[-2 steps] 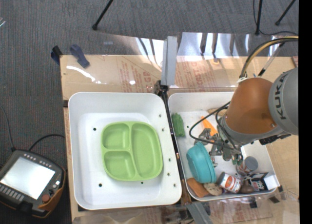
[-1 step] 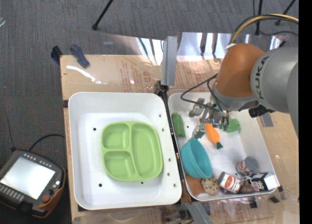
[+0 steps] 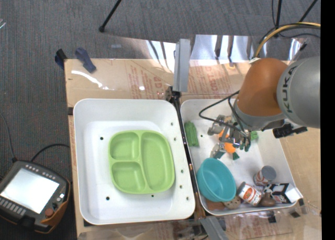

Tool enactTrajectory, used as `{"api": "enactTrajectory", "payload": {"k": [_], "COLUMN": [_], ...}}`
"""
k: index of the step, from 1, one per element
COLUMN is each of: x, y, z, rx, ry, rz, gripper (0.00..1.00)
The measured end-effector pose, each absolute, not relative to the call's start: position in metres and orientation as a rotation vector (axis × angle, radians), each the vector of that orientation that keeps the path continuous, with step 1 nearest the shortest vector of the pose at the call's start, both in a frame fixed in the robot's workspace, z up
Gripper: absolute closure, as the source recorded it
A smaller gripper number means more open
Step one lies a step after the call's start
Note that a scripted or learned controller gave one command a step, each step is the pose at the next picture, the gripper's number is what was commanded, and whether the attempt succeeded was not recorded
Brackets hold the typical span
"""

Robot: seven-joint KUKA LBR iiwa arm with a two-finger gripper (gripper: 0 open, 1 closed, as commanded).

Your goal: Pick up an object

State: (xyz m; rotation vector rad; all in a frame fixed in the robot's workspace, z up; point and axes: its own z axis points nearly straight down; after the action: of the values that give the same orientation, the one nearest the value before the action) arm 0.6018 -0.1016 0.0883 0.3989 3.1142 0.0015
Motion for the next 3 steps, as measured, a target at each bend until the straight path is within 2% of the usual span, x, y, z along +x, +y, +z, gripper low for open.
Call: {"api": "enactTrajectory", "payload": {"k": [1, 2, 3], "x": [0.603, 0.612, 0.557], "y": [-0.100, -0.112, -0.095], "z": [0.098, 0.234, 0.130], "rx": [0.390, 0.562, 0.178], "ry": [3.114, 3.072, 3.142], "rz": [0.003, 0.001, 0.003], "gripper": [1.00, 1.00, 1.00]}}
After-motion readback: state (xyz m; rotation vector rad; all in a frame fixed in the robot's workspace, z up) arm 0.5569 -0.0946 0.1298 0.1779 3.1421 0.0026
